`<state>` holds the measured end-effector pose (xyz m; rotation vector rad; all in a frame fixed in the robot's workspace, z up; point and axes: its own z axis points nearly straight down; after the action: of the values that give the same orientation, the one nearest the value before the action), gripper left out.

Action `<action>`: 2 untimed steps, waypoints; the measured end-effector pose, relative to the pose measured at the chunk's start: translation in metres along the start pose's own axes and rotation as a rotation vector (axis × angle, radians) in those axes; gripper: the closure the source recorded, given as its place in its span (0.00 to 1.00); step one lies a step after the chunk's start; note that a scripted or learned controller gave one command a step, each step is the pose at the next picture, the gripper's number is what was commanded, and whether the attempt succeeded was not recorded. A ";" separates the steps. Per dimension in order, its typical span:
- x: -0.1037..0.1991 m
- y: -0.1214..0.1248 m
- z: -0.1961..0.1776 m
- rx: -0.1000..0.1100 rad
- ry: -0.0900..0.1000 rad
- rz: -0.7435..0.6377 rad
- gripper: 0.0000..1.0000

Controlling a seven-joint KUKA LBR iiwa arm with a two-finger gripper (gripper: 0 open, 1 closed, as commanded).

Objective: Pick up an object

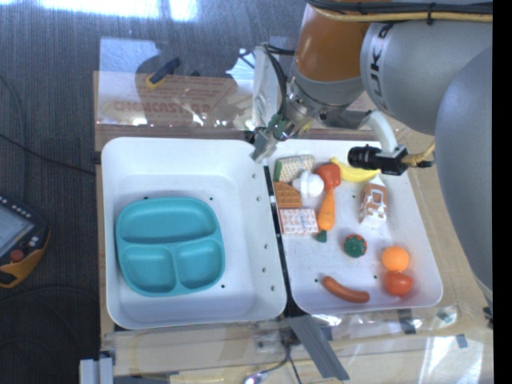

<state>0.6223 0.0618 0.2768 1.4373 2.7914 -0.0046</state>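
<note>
Grey arm [432,70] with orange band looming closest, reaching in from the right at the top. Gripper [262,144] low at the back rim where the two bins meet, just left of a green-edged sandwich piece [293,166]; grip state impossible to tell, nothing seen held. Right bin [424,294] crowded with toy food: banana [356,173] and red pepper [328,174] at the back, white round piece [309,186] touching a brown waffle [287,195], pink wafer [299,221] just in front, carrot [326,206] upright in the middle, small carton [374,202] to its right. Nearer the front, a green-and-red piece [354,246], orange [394,258] just behind tomato [398,282], sausage [346,290] lying near the front edge. Left bin [120,154] holding a teal divided plate [168,242].
</note>
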 end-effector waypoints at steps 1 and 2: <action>0.000 0.000 0.000 0.000 0.000 0.000 0.00; -0.053 -0.049 0.050 0.002 0.002 0.276 0.00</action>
<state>0.6130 -0.0103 0.2273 1.8081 2.5691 -0.0054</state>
